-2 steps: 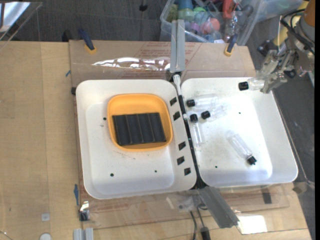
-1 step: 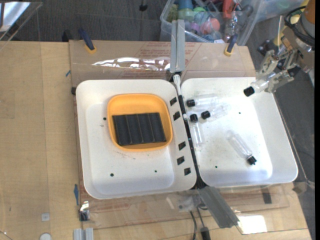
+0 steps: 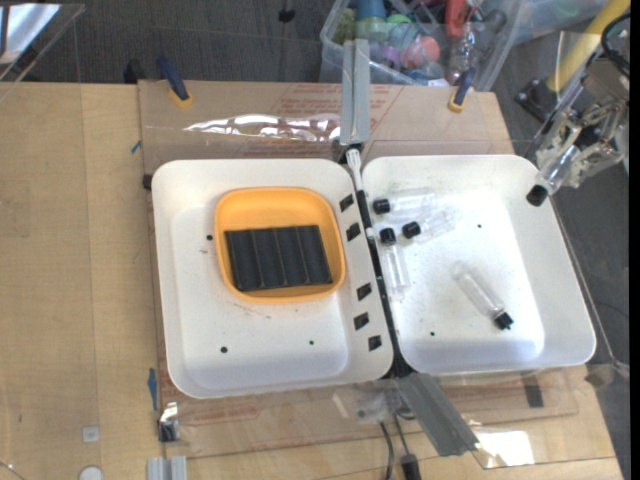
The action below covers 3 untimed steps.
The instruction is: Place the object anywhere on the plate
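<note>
gripper (image 3: 560,168): at right bin's (image 3: 560,268) upper right rim — fingers' state can't tell
plate (image 3: 280,243): orange, in left bin (image 3: 190,298), dark ribbed insert
vials (image 3: 485,298): 4 clear, black caps, right bin — 3 near divider, 1 lower right

Lighting: even, bright, overhead. Glare: white streaks on plastic film (image 3: 262,126) far left of gripper (image 3: 556,168). Shadows: soft, faint, under bin rims (image 3: 270,383). Focus: moderately soft throughout; gripper slightly blurred at frame edge.
</note>
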Available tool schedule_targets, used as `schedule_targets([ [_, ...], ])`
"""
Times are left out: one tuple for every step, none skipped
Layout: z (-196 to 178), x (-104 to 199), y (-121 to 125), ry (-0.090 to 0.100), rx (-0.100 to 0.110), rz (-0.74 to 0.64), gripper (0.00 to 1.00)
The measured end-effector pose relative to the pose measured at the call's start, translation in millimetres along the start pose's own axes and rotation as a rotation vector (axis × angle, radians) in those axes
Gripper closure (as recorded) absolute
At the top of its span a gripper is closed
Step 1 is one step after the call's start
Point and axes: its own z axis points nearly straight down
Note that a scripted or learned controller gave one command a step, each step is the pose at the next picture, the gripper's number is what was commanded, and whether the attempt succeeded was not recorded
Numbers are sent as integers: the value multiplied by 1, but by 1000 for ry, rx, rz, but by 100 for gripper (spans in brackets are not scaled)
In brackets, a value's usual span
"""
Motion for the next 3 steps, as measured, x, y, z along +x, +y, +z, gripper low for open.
schedule_targets([
  [-52,2,-3,0,0,-100,100],
  [-111,1,-3,-1,0,-374,100],
  [-137,1,-3,-1,-1,-594,100],
])
